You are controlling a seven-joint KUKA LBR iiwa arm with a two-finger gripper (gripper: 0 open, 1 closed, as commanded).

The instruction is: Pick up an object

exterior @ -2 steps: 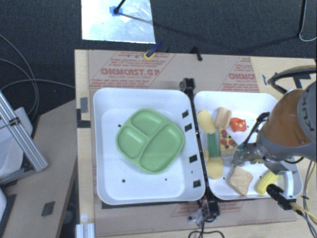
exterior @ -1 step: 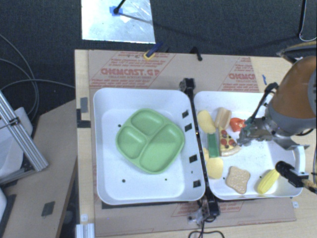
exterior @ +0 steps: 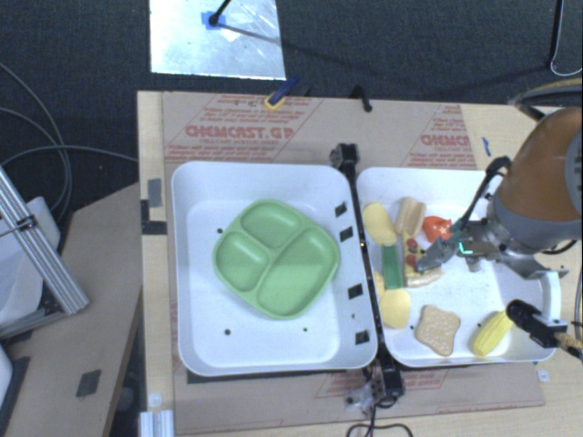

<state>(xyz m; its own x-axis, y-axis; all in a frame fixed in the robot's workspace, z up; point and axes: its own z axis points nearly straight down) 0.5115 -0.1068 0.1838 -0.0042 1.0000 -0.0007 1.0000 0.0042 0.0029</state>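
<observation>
The right bin point(exterior: 474, 185) holds several toy foods. There is a yellow pear-like piece point(exterior: 380, 223), a tan bun point(exterior: 410, 214), a red piece point(exterior: 437, 227), a green stick point(exterior: 393, 265) and a pale banana slice point(exterior: 424, 280). Nearer the front lie a yellow lump point(exterior: 395, 309), a slice of toast point(exterior: 438, 330) and a corn cob point(exterior: 492, 333). My gripper point(exterior: 434, 254) reaches in from the right and hangs low over the bin's middle, just below the red piece and right of the green stick. Small red bits sit under its tip.
In the left bin point(exterior: 196, 198) lies a green divided plate point(exterior: 276, 259). A black divider point(exterior: 357, 244) runs between the bins. The arm's body point(exterior: 542, 189) covers the right bin's far right side. Cardboard lines the bench under both bins.
</observation>
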